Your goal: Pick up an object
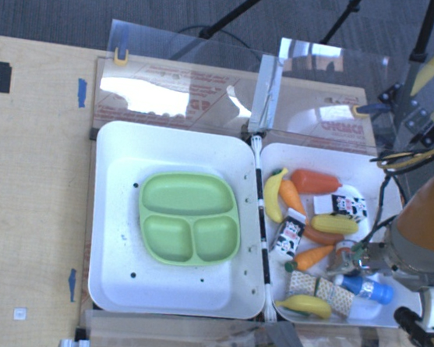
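You see three bananas (274,196), two carrots (313,257), one green tray (189,218); wooden surface (27,185); end effector (351,260) grip: cannot tell.

The arm (430,226) reaches in from the right edge, its orange band uppermost and the grey wrist section below it, angled down and to the left. The end effector (350,260) sits low at the tip of the wrist, its metal parts pointing left; its state is unclear.
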Action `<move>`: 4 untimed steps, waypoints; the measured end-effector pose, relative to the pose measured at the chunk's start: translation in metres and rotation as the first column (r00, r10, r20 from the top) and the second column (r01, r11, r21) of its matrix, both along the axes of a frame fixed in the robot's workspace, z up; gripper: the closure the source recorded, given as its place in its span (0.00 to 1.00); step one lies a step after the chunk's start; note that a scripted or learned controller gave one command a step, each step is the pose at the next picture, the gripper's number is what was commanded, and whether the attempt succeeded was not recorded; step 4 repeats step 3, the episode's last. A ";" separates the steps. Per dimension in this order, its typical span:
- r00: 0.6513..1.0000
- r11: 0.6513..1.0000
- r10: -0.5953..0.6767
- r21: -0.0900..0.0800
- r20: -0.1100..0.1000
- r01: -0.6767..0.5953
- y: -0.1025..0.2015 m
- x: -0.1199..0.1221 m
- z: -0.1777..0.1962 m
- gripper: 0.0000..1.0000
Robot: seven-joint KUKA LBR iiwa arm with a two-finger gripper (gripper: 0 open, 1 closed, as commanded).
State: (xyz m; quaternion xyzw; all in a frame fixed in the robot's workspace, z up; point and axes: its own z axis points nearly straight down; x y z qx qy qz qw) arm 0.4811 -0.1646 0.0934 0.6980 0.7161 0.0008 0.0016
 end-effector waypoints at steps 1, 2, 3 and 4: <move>0.999 0.999 -0.045 -0.003 0.007 0.045 0.032 0.002 -0.005 1.00; 0.963 0.963 -0.270 -0.001 -0.010 0.270 0.056 0.054 0.075 1.00; 0.970 0.970 -0.245 -0.001 -0.009 0.245 0.024 0.094 0.116 1.00; 0.970 0.970 -0.245 -0.001 -0.009 0.245 0.024 0.094 0.116 1.00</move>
